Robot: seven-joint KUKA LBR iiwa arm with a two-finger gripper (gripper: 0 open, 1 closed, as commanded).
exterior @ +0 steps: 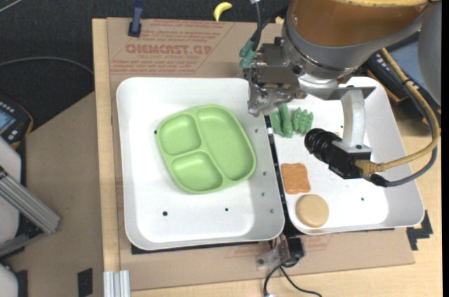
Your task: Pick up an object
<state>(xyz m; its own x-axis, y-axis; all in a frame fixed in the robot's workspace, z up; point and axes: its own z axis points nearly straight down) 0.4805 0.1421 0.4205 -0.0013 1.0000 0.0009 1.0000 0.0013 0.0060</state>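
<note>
My gripper (261,104) hangs low over the back of the divide between the two bins, just left of a green ridged toy (292,120) that lies in the right bin (400,190). Nothing shows in its grasp. An orange-brown square piece (295,177) and a round tan piece (311,210) lie nearer the front of that bin, along its left side. In the left bin (133,148) rests a light green divided plate (205,148). The arm's big grey and orange body covers the back right of the right bin.
A black cylinder on a white bracket (335,152) juts from the wrist over the right bin's middle, with a yellow cable. Both bins sit on a cardboard sheet (175,43). A blue clip (135,18) and a small yellow object (222,9) lie behind.
</note>
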